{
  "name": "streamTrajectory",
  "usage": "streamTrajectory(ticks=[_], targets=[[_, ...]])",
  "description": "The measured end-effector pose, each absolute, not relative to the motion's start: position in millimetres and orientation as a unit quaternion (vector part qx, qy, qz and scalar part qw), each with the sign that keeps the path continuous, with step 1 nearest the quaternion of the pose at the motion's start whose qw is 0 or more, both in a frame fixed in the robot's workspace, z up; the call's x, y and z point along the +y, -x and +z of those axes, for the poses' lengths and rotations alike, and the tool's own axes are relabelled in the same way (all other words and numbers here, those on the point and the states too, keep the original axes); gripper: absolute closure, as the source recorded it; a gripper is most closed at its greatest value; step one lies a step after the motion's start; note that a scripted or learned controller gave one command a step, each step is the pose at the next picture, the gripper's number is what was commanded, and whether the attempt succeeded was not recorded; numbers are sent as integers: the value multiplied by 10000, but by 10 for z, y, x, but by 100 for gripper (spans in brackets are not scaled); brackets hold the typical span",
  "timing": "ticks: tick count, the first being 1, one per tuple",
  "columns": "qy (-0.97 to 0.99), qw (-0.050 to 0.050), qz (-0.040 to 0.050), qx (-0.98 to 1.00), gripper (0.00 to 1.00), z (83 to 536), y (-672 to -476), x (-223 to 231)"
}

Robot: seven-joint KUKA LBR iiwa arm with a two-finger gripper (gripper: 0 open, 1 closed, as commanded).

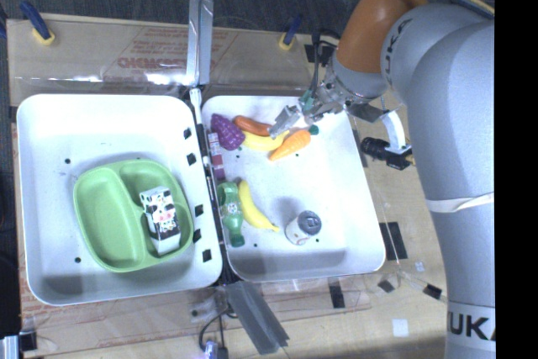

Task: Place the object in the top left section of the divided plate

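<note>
One carrot (291,145) is lying just beneath the claw (290,118), which is hovering there; whether it is clenched, I cannot tell.

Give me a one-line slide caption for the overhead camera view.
Gripper over toy carrot in right bin; milk carton sits on green plate in left bin.
</note>
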State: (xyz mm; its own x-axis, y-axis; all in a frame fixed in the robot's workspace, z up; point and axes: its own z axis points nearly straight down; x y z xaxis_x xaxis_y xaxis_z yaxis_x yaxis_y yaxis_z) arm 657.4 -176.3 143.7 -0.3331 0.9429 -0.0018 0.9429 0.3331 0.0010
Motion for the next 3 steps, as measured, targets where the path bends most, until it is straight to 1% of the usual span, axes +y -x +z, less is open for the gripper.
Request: streamTrajectory(ticks=[1,2,3], targets=[[-4678,24,0,8838,0,1281,-6581,-2092],[-4985,-9,-3,8669,0,1231,-6573,-1578],[-4021,21,-4,9156,0,1807,-6578,-2104]])
